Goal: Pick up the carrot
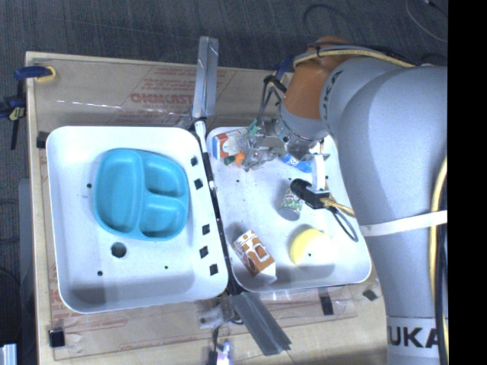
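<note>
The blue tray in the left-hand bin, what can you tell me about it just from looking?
The blue tray is a light-blue, smooth, plastic-looking dish with rounded corners, divided into three compartments: one long one on its left side and two smaller ones on its right. It lies flat, open side up and slightly turned, on the floor of the left white bin, nearer the far wall. All three compartments look bare. Nothing touches it but the bin floor.

From my remote station I saw the carrot [238,157] as a small orange piece, lying in the right bin's far left corner, close to the rim, partly hidden among other small items, its exact pose too small to tell
</note>
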Controlling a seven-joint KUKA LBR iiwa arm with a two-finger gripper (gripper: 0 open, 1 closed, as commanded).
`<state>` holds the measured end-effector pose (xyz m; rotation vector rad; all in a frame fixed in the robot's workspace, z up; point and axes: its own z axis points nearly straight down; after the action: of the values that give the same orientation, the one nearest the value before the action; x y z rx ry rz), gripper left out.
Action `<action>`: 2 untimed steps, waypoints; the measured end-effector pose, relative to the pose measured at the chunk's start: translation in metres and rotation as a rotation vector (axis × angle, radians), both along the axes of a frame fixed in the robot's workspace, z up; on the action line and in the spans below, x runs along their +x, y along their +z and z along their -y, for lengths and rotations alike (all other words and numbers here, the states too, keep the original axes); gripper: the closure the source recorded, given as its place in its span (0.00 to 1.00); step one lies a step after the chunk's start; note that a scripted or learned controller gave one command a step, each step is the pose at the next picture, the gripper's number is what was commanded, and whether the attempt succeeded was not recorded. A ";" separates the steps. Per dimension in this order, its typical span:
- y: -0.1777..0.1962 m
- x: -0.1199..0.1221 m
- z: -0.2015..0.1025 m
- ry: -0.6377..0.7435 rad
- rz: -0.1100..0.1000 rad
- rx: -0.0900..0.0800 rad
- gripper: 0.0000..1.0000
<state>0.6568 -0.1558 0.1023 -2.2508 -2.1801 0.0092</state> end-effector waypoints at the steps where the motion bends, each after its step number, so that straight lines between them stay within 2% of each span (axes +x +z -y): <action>1: 0.091 0.000 -0.043 -0.033 0.009 -0.001 1.00; 2: 0.091 0.000 -0.043 -0.033 0.008 -0.002 0.00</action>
<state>0.6571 -0.1129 0.1930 -2.2913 -2.1475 0.0013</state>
